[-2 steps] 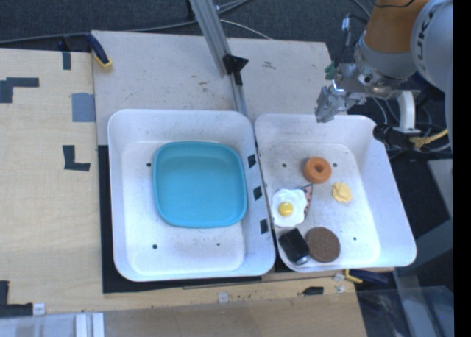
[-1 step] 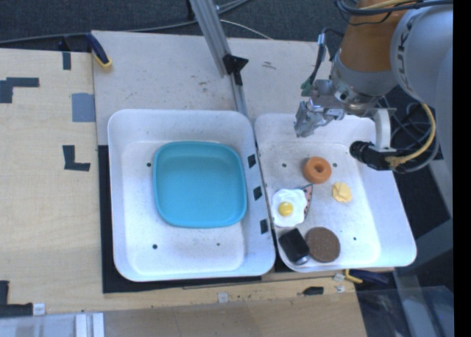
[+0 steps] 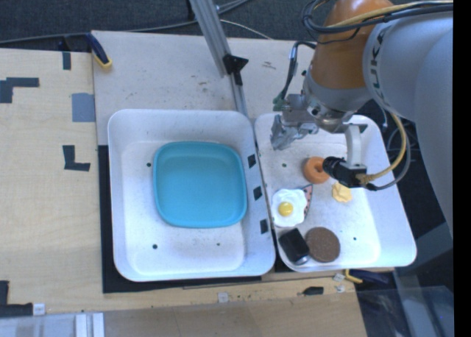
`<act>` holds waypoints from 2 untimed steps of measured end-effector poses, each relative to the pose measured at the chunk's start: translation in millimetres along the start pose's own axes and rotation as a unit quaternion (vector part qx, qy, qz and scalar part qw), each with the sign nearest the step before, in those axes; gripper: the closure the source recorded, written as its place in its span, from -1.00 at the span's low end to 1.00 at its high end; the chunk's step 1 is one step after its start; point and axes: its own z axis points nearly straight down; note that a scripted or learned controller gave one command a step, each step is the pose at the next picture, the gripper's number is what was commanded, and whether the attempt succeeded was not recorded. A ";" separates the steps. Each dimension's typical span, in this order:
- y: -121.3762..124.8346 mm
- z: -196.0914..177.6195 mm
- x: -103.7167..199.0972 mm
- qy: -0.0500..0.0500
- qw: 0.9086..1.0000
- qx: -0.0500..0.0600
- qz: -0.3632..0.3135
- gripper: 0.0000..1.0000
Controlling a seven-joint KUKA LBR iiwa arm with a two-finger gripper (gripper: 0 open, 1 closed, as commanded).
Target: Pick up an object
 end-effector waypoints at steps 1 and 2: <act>-25.1 6.4 53.4 0.000 1.000 0.000 0.000 1.00; -37.9 -6.2 102.1 0.000 1.000 -0.001 0.000 1.00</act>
